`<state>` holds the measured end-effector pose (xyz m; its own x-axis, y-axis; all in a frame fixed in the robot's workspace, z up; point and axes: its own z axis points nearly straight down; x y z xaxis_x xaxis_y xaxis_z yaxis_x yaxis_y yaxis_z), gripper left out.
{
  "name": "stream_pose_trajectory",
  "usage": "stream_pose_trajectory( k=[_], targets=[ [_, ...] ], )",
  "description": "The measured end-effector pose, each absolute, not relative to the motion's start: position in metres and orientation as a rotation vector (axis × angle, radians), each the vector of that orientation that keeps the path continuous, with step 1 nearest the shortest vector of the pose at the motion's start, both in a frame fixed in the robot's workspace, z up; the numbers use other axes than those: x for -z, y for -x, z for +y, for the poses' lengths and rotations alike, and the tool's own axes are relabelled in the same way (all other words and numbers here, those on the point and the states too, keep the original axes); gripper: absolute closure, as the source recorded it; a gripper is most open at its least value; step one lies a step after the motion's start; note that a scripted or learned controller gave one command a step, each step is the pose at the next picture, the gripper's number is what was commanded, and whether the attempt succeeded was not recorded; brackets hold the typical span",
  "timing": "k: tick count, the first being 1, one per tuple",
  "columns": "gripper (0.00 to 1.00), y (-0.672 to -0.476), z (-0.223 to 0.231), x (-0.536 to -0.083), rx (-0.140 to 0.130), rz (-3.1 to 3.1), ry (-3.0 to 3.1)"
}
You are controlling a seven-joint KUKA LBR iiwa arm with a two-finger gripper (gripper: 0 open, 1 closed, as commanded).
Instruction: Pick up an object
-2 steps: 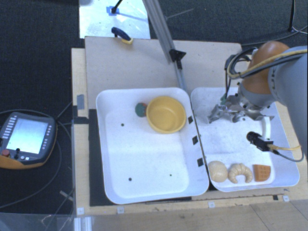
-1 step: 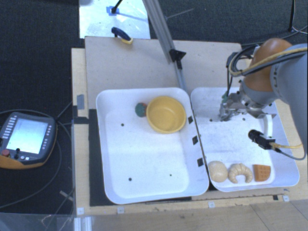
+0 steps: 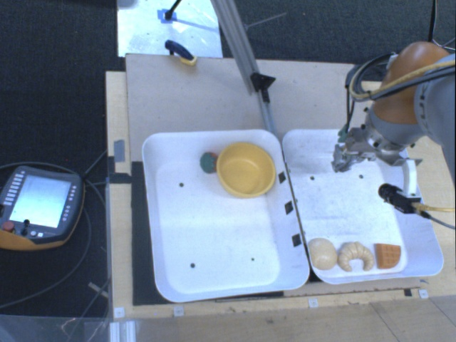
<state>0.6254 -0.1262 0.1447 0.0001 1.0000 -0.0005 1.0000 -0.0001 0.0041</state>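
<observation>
One fixed camera above the desk (image 3: 214, 91), looking down at a slant.

It stands far enough off to take in both white bins whole, the left bin (image 3: 167, 262) and the right bin (image 3: 427, 258), side by side across the middle of the view. Dark floor (image 3: 57, 48) shows past the desk's far and left edges. The arm (image 3: 410, 95) comes in from the right.

The arm (image 3: 417, 91) runs off the right edge, so its base is cut away. The gripper (image 3: 345, 159) is small and dark against the right bin (image 3: 356, 212) — too blurred to read. A green thing (image 3: 207, 162) sits half hidden behind the yellow bowl (image 3: 246, 169) — its kind unclear.
</observation>
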Motion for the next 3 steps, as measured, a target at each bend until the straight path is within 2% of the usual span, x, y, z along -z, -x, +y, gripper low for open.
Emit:
stream_pose_trajectory(
  k=[2,3],
  targets=[
    [1.0,-0.621,-0.128,-0.236,-0.005,2.219,-2.218],
    [1.0,-0.61,-0.078,-0.227,-0.002,2.226,-2.217]
  ],
)
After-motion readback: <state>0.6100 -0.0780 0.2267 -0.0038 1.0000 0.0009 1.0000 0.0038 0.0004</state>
